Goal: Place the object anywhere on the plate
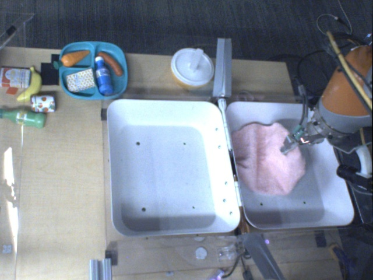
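A crumpled pink cloth (pixel 267 158) lies in the right white bin (pixel 326 209), towards its left side. My gripper (pixel 291 144) hangs low over the cloth's upper right edge, at or just above the fabric; the view is too small to tell whether it touches. The arm, with its orange band (pixel 348 92), reaches in from the right. A blue divided plate (pixel 119 60) sits on the bench beyond the left bin, at the far left, holding a carrot, a blue bottle and other small items.
The left white bin (pixel 169 168) stands between the cloth and the plate. A white lidded cup (pixel 192 67) sits behind the bins. A banana, a small can and a green bottle (pixel 23 118) lie left of the plate. Cables hang at the right.
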